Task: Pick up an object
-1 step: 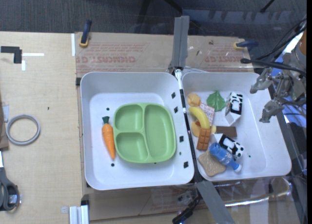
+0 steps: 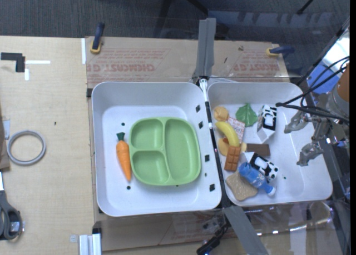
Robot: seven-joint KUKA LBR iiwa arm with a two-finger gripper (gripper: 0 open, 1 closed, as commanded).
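My gripper [image 2: 299, 141] hangs over the right side of the right bin [image 2: 300, 184], open, with nothing between its fingers. To its left in that bin lie a banana [image 2: 228, 132], a green leaf [image 2: 246, 114], a black-and-white box [image 2: 268, 118], a brown chocolate bar [image 2: 258, 149], a waffle piece [image 2: 232, 158], a toast slice [image 2: 240, 188], a blue bottle [image 2: 257, 179] and a small cow toy [image 2: 267, 168]. The left bin [image 2: 101, 131] holds a green divided plate [image 2: 166, 151] and a carrot [image 2: 123, 156].
A grey tape roll [image 2: 25, 147] and scissors [image 2: 8, 221] lie on the wooden bench at far left. Cardboard [image 2: 144, 62] sits behind the bins, with a yellow clamp [image 2: 98, 41] on it. Cables [image 2: 317, 90] hang near the arm.
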